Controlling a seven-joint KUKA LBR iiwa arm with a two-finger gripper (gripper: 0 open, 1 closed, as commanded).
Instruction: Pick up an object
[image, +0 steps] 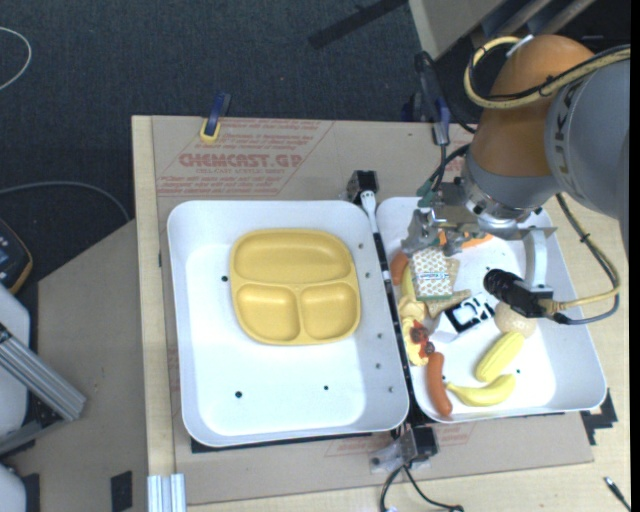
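A cardboard-covered table (250, 150) on dark carpet carries two white bins. The left bin (200, 380) contains a yellow divided tray (295, 285). The right bin (570, 385) contains a patterned packet (432, 272), a sausage (438, 385), two bananas (490, 375) and other small items. The gripper (440, 228) is positioned over the upper part of the right bin, just above the packet. Whether it is open or gripping anything cannot be determined.

Dark carpet floor (90, 70) (perhaps grey-blue) surrounds the cardboard-topped bench (250, 150).
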